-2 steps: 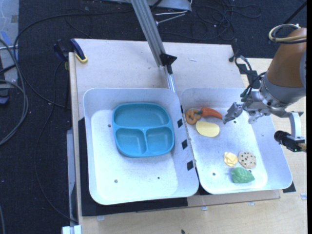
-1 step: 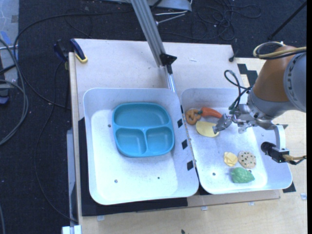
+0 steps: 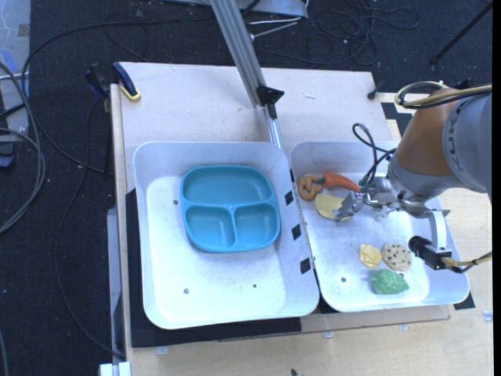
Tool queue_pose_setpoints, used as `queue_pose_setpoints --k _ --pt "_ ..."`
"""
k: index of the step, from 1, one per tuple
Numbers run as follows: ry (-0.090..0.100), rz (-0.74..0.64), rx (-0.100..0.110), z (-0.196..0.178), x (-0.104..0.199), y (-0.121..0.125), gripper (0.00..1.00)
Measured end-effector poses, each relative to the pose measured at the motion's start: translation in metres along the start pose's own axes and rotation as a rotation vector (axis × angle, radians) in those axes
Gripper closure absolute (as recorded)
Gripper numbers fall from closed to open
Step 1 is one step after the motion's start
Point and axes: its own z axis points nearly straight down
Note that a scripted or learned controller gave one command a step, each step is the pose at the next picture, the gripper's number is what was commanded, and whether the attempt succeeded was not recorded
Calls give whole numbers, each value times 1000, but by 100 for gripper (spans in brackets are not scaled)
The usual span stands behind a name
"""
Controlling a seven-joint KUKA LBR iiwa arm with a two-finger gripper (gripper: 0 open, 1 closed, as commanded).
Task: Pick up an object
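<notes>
The right bin point(image 3: 344, 284) holds several small food toys. At its upper left lie a brown pretzel point(image 3: 309, 186), an orange carrot point(image 3: 340, 181) and a pale yellow piece point(image 3: 328, 205). Near the lower right sit a small yellow piece point(image 3: 370, 254), a chocolate-chip cookie point(image 3: 397, 256) and a green leafy piece point(image 3: 389, 281). My gripper point(image 3: 347, 207) hangs low over the bin, its tips at the right edge of the pale yellow piece. Nothing shows between its fingers.
A blue three-compartment tray point(image 3: 231, 207) lies in the left bin point(image 3: 164, 288). A grey metal pole point(image 3: 239, 37) slants from the top toward the junction of the bins. Cables trail across the dark floor around the bench.
</notes>
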Motion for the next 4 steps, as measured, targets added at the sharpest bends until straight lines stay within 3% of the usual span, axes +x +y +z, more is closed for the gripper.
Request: queue_pose_setpoints --k 1,4 --pt "-1 0 -4 -13 -1 1 100" --pt "-2 -3 -6 -191 -1 17 100"
